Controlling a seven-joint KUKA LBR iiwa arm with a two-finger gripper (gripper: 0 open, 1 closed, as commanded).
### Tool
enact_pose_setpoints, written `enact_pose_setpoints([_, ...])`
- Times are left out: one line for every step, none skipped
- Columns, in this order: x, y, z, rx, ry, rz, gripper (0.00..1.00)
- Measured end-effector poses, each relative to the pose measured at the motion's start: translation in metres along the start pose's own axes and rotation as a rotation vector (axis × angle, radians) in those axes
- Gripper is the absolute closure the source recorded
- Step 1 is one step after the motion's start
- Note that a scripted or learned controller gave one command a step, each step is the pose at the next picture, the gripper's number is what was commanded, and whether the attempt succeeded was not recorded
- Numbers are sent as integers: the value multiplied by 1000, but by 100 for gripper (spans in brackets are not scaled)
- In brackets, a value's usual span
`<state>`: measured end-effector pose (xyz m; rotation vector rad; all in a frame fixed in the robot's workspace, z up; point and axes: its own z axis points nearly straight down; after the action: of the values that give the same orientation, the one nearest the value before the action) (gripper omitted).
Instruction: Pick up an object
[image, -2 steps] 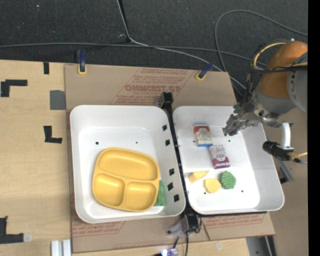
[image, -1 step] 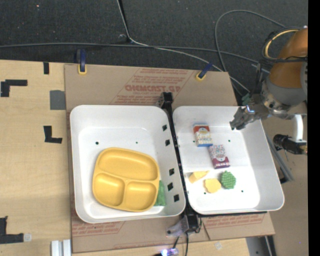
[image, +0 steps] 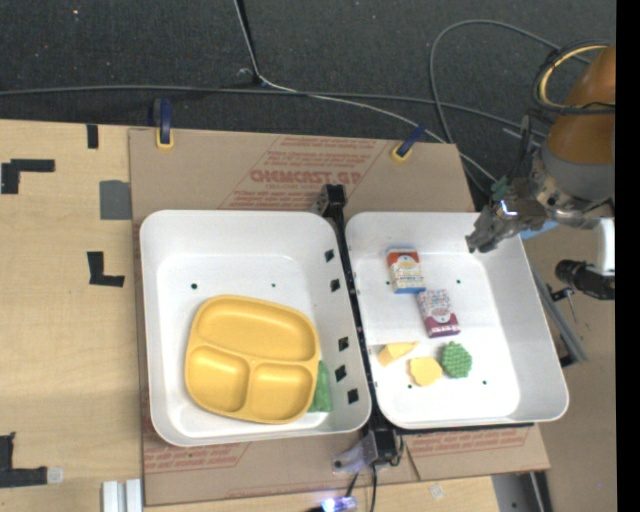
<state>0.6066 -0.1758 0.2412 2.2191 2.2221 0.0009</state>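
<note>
The right bin (image: 520, 300) holds several small items. A red, white and blue box (image: 405, 270) lies near its middle top, with a maroon and pink packet (image: 438, 312) just below it. Further down are a yellow wedge (image: 397, 352), a yellow rounded piece (image: 425, 372) and a green bumpy object (image: 456, 359). My gripper (image: 487, 235) hangs over the bin's upper right corner, to the right of the box and apart from every item. Nothing shows in it.
The left bin (image: 170, 250) carries a yellow divided plate (image: 252, 358) with a green item (image: 321, 388) tucked at its right edge. Black clips (image: 333, 200) join the bins along the middle divider. Cables run across the dark floor behind the bench.
</note>
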Motion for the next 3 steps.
enact_pose_setpoints([48, -6, -5, 2, 2, -4, 100])
enact_pose_setpoints([93, -10, -7, 3, 2, -4, 100])
enact_pose_setpoints([138, -9, -5, 3, 1, -4, 100])
